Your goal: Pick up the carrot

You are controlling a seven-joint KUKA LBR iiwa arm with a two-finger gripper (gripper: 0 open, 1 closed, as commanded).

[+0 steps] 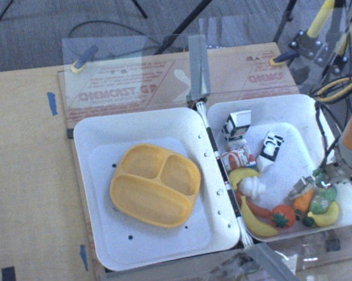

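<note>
The gripper (305,185) hung low in the right bin (288,112). The carrot (303,200) lay just beneath its tips. Whether the jaws were parted or closed could not be told.

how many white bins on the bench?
2. The left bin holds a yellow divided plate; the right bin holds the toy food, carrot included.

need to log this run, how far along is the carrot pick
Done: the arm has reached into the right bin, with the gripper beside the carrot. In hand: nothing visibly; the carrot lies on the bin floor among the toy food. Left: closing on it and lifting it out.
</note>
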